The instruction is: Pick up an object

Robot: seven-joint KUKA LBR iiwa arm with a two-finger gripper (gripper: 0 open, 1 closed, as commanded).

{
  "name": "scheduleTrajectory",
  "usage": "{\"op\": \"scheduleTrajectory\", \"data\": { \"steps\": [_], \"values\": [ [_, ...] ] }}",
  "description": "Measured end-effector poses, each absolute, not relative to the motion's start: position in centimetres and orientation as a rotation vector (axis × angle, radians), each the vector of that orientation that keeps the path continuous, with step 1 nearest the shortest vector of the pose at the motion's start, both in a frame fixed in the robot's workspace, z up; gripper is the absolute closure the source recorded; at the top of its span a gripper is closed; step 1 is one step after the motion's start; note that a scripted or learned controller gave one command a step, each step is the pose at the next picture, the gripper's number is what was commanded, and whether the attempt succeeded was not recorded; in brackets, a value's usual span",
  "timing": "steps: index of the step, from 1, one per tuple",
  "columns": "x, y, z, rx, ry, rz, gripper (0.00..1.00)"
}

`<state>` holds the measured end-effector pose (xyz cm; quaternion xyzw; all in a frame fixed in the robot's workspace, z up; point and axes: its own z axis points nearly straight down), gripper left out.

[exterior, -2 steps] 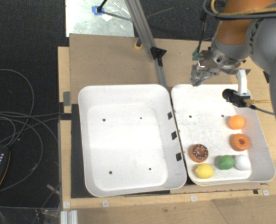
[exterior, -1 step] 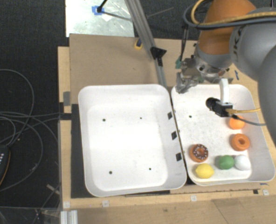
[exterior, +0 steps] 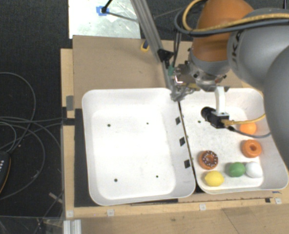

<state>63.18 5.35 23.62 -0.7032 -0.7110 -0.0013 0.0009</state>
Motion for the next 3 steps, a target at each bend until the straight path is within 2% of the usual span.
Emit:
{"op": "scheduleTrajectory", "data": {
  "steps": [1,2,3],
  "values": [
    [61.3,9.8,24.0,-2.208,-2.231,-0.002,1.0],
    [61.9,9.8,22.5,-2.215,-2.227,0.001,1.0],
    [61.2,9.7,24.0,-2.218,-2.226,-0.003,1.0]
  ]
}}
